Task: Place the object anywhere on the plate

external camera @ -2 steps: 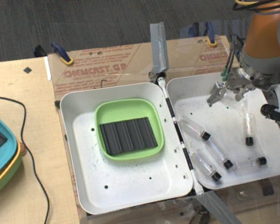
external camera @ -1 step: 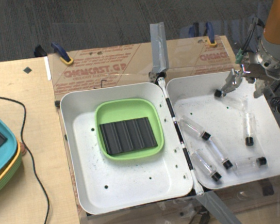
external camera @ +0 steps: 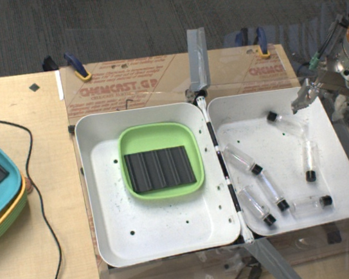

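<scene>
A: So, what sits where on the table [external camera: 42, 253] at this moment?

B: Two shallow white bins lie side by side. The left bin [external camera: 110, 230] holds one green plate [external camera: 158, 137] with a dark ribbed insert in its middle. The right bin [external camera: 340, 202] holds clear plastic tubes with black caps, scattered and mostly apart from each other.

A: How many tubes?

B: I count about six black caps, so roughly six tubes; being clear, they blur into the white floor and the count is uncertain. One lies near the top [external camera: 280, 121], one stands lengthwise at the right [external camera: 308, 160], and the rest lie toward the bottom, two of them close together.

A: And the arm?

B: The claw [external camera: 303, 98] hangs over the upper right corner of the right bin, above the tubes. I see nothing between its fingers, and I cannot tell whether it is spread or closed.

A: What could go wrong from here?

B: My judgement: the tubes are smooth and round, so one may roll or slip out of a pinch. The two close neighbours could be nudged or caught together. A tube carried across might also roll off the ribbed insert or clip the wall between the bins.
</scene>
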You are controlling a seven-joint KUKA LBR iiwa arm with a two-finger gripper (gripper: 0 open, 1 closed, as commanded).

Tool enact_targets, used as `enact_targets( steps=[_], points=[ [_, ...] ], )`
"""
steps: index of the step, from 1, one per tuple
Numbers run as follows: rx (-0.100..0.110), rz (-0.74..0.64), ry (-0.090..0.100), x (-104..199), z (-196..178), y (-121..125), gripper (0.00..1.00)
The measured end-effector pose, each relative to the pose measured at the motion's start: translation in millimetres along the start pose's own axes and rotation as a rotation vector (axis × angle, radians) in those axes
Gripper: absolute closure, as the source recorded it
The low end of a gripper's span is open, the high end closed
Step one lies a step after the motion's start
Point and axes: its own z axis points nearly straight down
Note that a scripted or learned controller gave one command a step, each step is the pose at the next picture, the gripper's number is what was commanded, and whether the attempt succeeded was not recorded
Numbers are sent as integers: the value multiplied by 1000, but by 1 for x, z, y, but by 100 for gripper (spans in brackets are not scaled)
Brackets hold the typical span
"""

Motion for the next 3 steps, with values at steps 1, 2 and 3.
enact_targets(
  steps=[1,2,3],
  points=[
    [1,389,0,-26,-41,7,0],
    [2,607,0,-53,-64,-2,0],
    [3,909,-1,-65,-124,4,0]
  ],
)
